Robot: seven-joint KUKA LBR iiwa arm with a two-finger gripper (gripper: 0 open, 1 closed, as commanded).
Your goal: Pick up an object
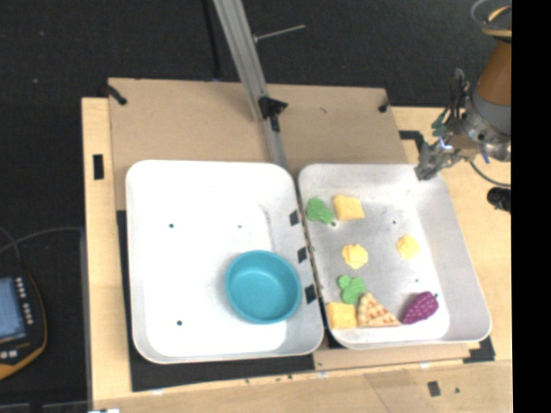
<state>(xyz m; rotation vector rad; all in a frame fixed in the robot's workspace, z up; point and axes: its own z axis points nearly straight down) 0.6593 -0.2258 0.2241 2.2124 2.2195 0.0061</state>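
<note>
Hand (428, 165) over far right corner of right bin (456, 231), just above rim; how far open: cannot tell, too small and dark. Nothing visible in it.

Right bin holds toy food: one green piece (319, 211), one yellow square (348, 206), two small yellow pieces (355, 255) mid-bin, one green clump (350, 288), one yellow block (341, 316), one waffle-pattern wedge (374, 311), one purple grape bunch (419, 306).

Left bin (172, 196) holds one blue bowl (262, 286), upright, near right wall.

Both bins side by side on desk (103, 385).

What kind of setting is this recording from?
Likely a robotics lab bench for pick tests: two white bins side by side, toy food such as purple grapes, and a robot arm reaching in.
</note>
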